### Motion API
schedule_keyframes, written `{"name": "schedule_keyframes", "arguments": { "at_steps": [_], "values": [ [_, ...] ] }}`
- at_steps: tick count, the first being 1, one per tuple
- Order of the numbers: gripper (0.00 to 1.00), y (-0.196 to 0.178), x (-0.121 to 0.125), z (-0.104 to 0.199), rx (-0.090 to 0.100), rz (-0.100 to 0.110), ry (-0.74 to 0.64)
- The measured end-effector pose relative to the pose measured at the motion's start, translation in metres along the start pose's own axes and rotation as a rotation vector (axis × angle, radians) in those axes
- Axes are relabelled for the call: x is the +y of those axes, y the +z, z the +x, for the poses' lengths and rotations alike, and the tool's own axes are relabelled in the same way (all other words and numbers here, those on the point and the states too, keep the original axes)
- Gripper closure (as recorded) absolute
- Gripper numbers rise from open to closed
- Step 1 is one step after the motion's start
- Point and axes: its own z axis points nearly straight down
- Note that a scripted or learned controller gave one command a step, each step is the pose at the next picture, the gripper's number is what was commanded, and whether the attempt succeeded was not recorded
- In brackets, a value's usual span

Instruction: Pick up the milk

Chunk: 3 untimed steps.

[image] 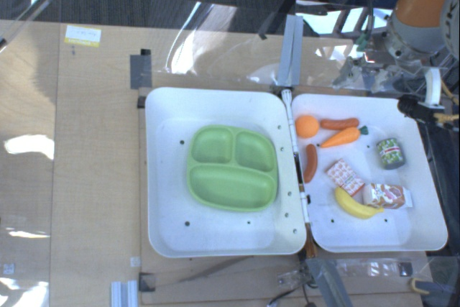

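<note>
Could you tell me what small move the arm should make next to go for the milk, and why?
Probably bring the end effector toward the near side of the right bin, above the milk carton. It hangs at the bin's far edge, while the carton lies on its side beside the banana.

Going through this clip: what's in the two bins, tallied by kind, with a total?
Green divided plate: 1
Orange: 1
Carrot: 1
Banana: 1
Sausages: 2
Green can: 1
Red-and-white patterned box: 1
White carton, likely the milk: 1
Total: 9
</note>
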Motion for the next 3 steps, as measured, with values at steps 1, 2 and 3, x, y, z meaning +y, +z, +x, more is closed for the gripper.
{"name": "schedule_keyframes", "arguments": {
  "at_steps": [1, 2, 3],
  "values": [
    [0.0, 0.156, -0.003, -0.079, 0.007, 0.03, -0.214],
    [0.0, 0.133, -0.068, -0.079, -0.003, -0.005, -0.56],
    [0.0, 0.155, -0.125, -0.082, -0.005, -0.007, -0.641]
  ]
}}
